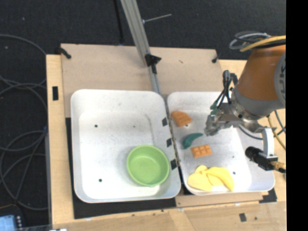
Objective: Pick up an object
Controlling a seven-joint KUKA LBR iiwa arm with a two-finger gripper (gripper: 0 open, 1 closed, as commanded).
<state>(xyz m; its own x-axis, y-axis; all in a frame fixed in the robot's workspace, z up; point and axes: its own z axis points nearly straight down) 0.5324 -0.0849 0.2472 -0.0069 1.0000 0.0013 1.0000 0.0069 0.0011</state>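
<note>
White plastic bins sit side by side. In the right bin (250,177) lie an orange bread-like piece (181,118), a teal curved piece (191,139), an orange waffle block (201,151) and yellow bananas (211,178). A green bowl (147,164) rests in the left bin (96,109). The gripper (211,128) hangs just right of the teal piece, holding nothing; whether it is spread or closed I cannot tell. Descending here, it may miss everything.

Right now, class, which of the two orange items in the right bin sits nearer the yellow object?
The orange waffle-like block, flat and gridded, just above the yellow object; the rounder orange piece lies farther up.
</note>
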